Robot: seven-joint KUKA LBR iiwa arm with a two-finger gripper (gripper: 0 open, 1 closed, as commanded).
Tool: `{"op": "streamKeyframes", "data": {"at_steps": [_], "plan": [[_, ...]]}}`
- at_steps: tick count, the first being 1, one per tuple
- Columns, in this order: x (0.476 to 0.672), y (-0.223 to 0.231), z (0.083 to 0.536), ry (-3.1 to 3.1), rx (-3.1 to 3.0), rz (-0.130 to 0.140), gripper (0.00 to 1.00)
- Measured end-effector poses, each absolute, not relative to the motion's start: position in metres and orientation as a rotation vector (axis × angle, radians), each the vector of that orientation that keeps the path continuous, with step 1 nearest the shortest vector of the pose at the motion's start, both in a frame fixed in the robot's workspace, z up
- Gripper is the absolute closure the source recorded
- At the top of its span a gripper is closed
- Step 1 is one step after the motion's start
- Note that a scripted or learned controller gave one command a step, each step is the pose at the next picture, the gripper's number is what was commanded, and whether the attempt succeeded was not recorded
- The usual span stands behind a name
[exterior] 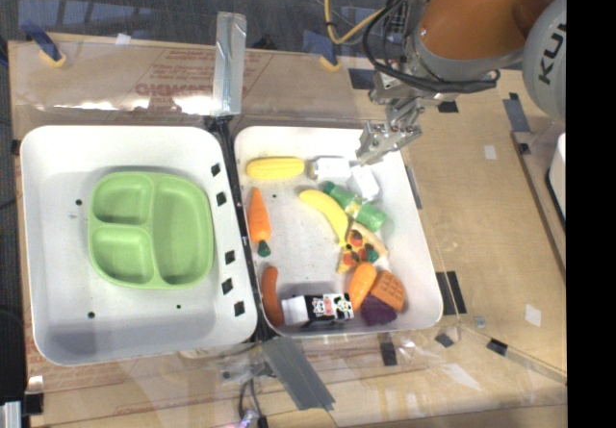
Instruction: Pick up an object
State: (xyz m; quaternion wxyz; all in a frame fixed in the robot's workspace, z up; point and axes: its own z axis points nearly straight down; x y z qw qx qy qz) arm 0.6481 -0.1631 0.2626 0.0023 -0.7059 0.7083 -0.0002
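Hovering over the far right corner of the right bin [423, 267], above the crowded toy food, with the gripper [385, 142] hanging below the orange band of the arm [476, 3]. Showing fingers slightly parted and gripping nothing, though small and partly blurred at this slant. Lying nearest beneath: a white block [330, 167] and another pale piece [365, 183] just beside it, touching a green item [348, 200]. Resting further in: a corn cob [275, 167] along the far wall, a banana [325, 210] in the middle, a carrot [259, 216] near the left wall, a sausage [271, 293] and a black-and-white carton [318, 308] at the near wall, plus a tangled heap of orange and purple pieces [375, 289] at the near right. Sitting apart in the left bin [48, 320]: a green divided plate [151, 228]. Judging the step as the descent toward a pick, not yet begun. Advising a target with free space on both sides, such as the banana or the corn cob, rather than the cluttered heap. Aligning the fingers across the narrow width, lowering straight, closing only once both sides are bracketed, keeping clear of the bin wall to avoid a snag.
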Motion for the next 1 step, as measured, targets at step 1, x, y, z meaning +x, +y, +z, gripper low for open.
{"op": "streamKeyframes", "data": {"at_steps": [1], "plan": [[0.6490, -0.1617, 0.2725, 2.218, -2.215, 0.000, 1.00]]}}
